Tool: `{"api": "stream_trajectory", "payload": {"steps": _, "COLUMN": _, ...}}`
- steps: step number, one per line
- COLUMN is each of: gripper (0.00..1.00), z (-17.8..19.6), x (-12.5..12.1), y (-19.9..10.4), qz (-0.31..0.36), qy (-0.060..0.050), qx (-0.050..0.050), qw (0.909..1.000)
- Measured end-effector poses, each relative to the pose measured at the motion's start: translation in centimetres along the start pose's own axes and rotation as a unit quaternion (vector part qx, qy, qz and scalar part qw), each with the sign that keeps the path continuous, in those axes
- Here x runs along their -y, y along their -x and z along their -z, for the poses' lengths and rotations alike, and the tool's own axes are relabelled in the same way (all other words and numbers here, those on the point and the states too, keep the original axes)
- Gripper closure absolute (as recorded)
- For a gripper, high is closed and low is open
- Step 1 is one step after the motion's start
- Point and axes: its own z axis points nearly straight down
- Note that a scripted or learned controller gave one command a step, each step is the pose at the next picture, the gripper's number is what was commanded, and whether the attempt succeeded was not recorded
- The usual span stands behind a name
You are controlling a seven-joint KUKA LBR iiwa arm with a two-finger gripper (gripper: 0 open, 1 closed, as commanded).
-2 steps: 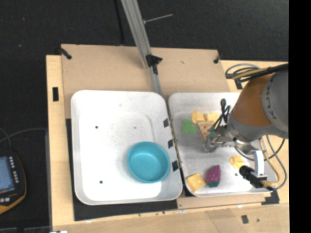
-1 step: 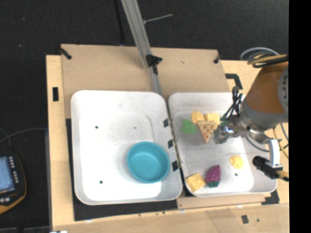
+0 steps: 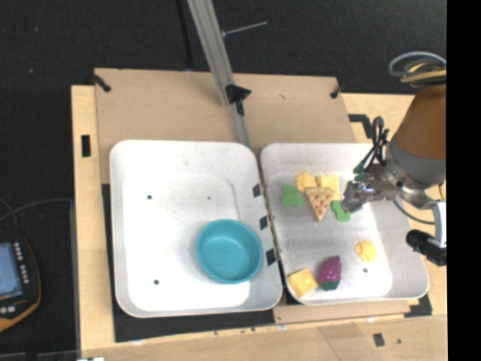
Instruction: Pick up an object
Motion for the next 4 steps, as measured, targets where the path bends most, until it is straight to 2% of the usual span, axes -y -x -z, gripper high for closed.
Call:
{"api": "stream_trajectory", "payload": {"steps": 1, "gripper": 1.0, "z": 5.1, "x": -0.2, "y": 0.2, "qz": 0.0, "qy": -0.002, "qx": 0.0, "qw": 1.0}}
{"api": "stream_trajectory", "payload": {"steps": 2, "gripper": 1.0, "z": 4.5, "x": 0.7, "y": -5.3, "qz": 0.0, "qy": -0.003, "qx": -0.001, "qw": 1.0}}
{"api": "stream_trajectory", "payload": {"steps": 4, "gripper": 1.0, "z": 4.7, "x": -0.1, "y": -16.0, "qz": 0.003, "qy": -0.003, "qx": -0.002, "qw": 1.0}}
